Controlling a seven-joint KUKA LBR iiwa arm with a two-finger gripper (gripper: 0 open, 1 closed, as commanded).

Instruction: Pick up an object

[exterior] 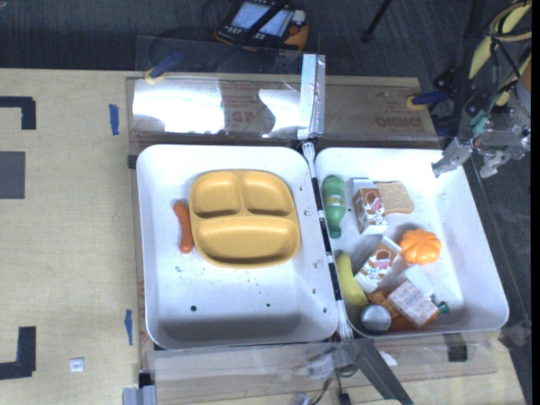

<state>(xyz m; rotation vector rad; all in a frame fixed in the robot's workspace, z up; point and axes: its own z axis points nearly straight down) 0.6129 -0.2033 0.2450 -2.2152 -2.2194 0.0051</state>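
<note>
Left bin (pixel 160 226) held a yellow divided tray (pixel 245 216), with an orange hot dog (pixel 184 227) touching the tray's left side. Right of the tray, in the right bin (pixel 472 251): green bottle (pixel 334 201), banana (pixel 349 280), two juice cartons (pixel 369 208) (pixel 380 262), bread slice (pixel 396 196), orange pumpkin (pixel 420 246). Gripper (pixel 469 157) hung over that bin's far-right corner, well apart from the tray, fingers spread, holding nothing.

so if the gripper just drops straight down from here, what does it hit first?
Likely bare floor of the right bin near its far right corner. The gripper sits clear of the bread slice, though depth is unclear.
</note>
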